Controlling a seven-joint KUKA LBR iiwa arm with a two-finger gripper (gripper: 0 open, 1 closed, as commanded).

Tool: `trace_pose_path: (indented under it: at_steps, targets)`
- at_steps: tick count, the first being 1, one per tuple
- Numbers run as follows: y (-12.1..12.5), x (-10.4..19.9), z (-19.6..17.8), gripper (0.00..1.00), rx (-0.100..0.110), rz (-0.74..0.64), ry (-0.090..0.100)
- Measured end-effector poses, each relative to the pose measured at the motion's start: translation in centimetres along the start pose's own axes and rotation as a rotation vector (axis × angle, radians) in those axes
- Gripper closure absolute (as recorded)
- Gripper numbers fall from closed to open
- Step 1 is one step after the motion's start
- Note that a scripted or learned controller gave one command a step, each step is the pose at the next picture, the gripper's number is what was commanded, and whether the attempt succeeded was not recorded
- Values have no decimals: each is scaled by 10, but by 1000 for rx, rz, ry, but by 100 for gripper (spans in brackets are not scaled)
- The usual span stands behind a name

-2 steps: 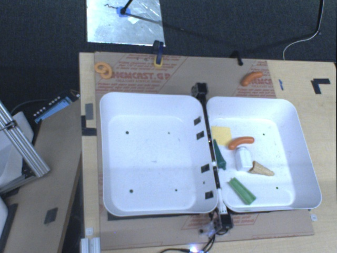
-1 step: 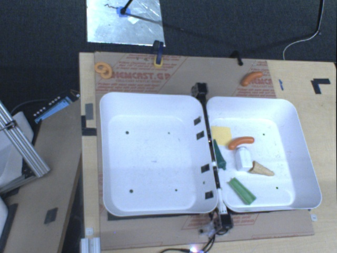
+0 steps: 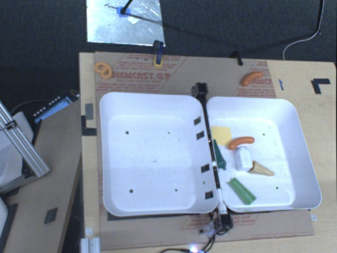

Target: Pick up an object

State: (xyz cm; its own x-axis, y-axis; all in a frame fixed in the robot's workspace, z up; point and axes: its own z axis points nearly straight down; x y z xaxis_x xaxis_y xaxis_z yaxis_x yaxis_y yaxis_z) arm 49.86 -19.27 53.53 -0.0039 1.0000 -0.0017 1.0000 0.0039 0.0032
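Now we see the right bin [image 3: 295,120] holding a sausage [image 3: 241,141], white bottle [image 3: 243,157], cone [image 3: 261,168] and green block [image 3: 241,191].

Of the machine's own hardware, what I can make out is cabling and framing, and I cannot tell how much of it belongs to the arm. A thin pale cable [image 3: 322,4] drops down at the far right and curls across the dark floor. A ribbed, silver-grey aluminium rail [image 3: 21,146] slants at the left. A small knot of wires [image 3: 215,230] sits at the surface's near edge, below a black fitting [image 3: 200,90] between the bins.
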Motion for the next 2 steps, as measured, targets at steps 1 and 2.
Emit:
trace_pose_path:
  at_steps: [1, 2]
  targets:
    - [5, 49, 115, 100, 11, -4, 5]
    - [-12, 50, 78, 100, -4, -1, 0]
